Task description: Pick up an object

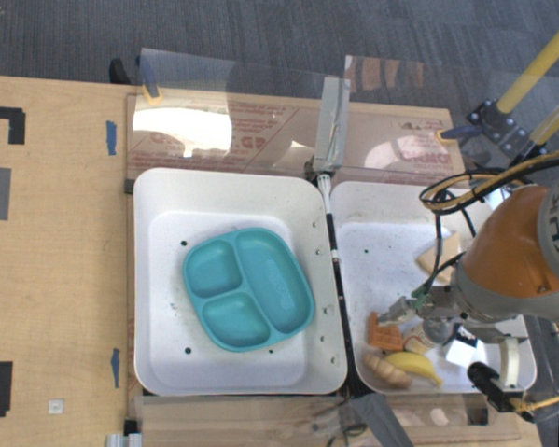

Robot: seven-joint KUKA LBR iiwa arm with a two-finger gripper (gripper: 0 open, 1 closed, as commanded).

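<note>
In the right bin (385, 203), several small toy foods lie near the front wall: an orange piece (383, 333), a yellow banana (418, 366) and a tan oblong piece (386, 370). A beige wedge (440, 254) lies further back, partly hidden by the arm. My gripper (413, 316) hangs low over the front of this bin, just right of and above the orange piece. The wrist and cables hide how it stands. Nothing is visibly held.
The left bin (156, 258) holds a teal divided plate (248, 288) at its middle. A metal divider (331, 127) and clear panels stand behind the bins. The arm's orange band (511, 253) covers the right bin's right side.
</note>
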